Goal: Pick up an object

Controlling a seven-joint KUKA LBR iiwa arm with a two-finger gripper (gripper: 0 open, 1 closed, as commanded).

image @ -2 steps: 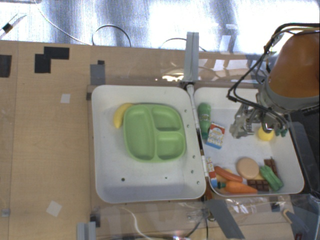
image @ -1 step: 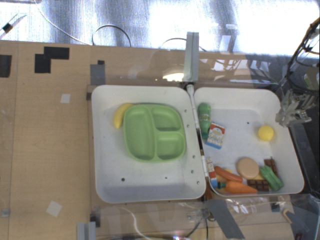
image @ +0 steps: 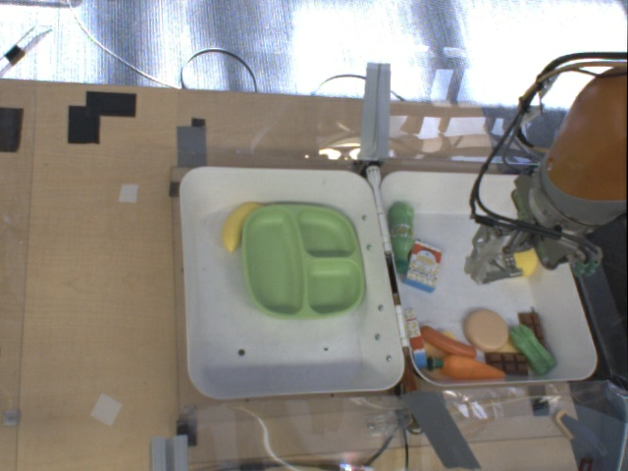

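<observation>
My gripper (image: 498, 260) hangs low over the right bin (image: 461, 226), near its right side. A small yellow object (image: 528, 262) lies right against the gripper's right side; whether it is held is unclear. Left of the gripper lie a small red-and-white carton (image: 424, 265) and a green bottle (image: 400, 227) along the bin's left wall. At the front of the bin are a tan round cookie (image: 486, 329), an orange carrot (image: 461, 366), a brown chocolate bar (image: 510, 362) and a green piece (image: 533, 347).
The left bin (image: 211, 361) holds a green divided plate (image: 301, 260) with a yellow banana (image: 235, 224) at its left edge. A grey post (image: 376, 116) stands behind the divider between the bins. Black cables (image: 500, 155) loop from the arm.
</observation>
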